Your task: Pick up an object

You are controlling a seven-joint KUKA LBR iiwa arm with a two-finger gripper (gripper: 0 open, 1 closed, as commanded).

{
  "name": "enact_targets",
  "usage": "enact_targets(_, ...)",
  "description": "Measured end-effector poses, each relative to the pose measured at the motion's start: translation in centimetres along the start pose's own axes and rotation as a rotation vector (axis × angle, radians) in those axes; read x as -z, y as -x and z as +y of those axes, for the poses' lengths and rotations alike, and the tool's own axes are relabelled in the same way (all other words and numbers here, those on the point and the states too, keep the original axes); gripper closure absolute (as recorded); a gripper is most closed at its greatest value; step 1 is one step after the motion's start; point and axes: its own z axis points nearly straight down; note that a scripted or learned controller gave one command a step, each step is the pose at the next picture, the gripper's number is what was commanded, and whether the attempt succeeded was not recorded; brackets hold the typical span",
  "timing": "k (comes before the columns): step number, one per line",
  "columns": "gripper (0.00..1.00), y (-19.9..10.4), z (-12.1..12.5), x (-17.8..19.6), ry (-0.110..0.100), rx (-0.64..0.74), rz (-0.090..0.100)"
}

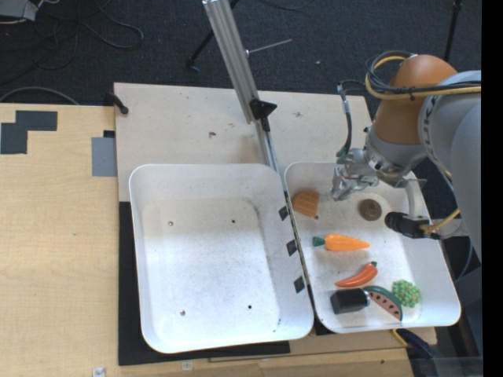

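The right bin (440,309) holds several toy foods. A tan bread piece (306,203) lies near its left wall, and a brown round piece (370,209) sits further right. An orange carrot (344,243) lies in the middle, a red chili pepper (358,276) below it. A black block (348,301), a watermelon slice (387,301) and green broccoli (406,292) lie at the front. My gripper (343,190) hangs over the bin's back part, between the bread and the brown round piece, with nothing seen in it.
The left bin (206,250) stands beside the right one, with black clips (291,247) along the shared wall. A slanted aluminium bar (238,67) rises behind the bins. The grey arm (444,136) fills the right side.
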Motion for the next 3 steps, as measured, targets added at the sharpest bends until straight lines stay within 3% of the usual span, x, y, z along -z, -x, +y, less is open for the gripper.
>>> enact_targets(3, 1.0, 0.2, 1.5, 14.2, 0.007, 0.005, -0.001)
